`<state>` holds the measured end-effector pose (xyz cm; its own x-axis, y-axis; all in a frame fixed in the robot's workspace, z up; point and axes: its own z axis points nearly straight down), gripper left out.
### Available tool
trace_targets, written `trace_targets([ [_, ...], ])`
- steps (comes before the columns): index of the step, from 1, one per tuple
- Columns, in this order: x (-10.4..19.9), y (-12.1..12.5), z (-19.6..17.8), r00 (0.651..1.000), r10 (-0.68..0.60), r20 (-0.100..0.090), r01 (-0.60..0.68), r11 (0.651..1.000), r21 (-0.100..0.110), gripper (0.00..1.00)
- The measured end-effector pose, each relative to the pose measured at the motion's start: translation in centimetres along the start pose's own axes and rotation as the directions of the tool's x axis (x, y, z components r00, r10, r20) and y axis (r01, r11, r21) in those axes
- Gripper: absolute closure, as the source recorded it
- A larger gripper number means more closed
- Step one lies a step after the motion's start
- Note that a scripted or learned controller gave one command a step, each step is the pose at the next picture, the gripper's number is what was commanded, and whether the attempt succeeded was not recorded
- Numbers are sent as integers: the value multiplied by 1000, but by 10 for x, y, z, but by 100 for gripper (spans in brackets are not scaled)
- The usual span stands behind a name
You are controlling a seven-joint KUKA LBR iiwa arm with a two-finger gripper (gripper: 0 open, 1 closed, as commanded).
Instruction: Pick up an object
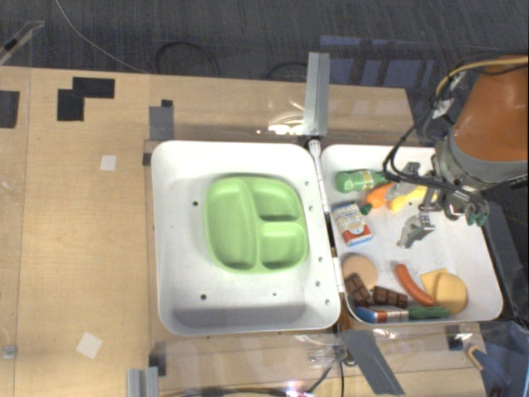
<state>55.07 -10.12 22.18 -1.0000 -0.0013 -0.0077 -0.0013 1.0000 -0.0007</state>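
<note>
— While the right bin [488, 259] is checked, what does it hold?
— Toy food: a green bottle [357, 179] at 11 o'clock, a small carton [353, 224] below it, a sausage [410, 284] and chocolate bar [376, 294] toward 6 o'clock.
— Gripper?
— The gripper [416, 230] hangs near the bin's centre with nothing seen between its fingers; their spread cannot be told.
— Left bin [173, 222]?
— A green divided plate [254, 223] at its centre

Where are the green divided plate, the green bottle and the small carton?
green divided plate [252, 223]: camera view, on the ridge between its compartments.
green bottle [357, 180]: camera view, mid-body.
small carton [353, 224]: camera view, its top face.
</note>
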Motion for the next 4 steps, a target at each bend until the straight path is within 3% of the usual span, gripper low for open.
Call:
trace_targets([
  [1,45,-4,113,996,89,-10,-89,996,-1,0],
  [2,-30,-29,132,1000,12,8,-12,1000,1,0],
  [3,59,-24,130,997,81,13,-81,997,2,0],
  [4,12,15,131,1000,29,12,-29,1000,1,0],
])
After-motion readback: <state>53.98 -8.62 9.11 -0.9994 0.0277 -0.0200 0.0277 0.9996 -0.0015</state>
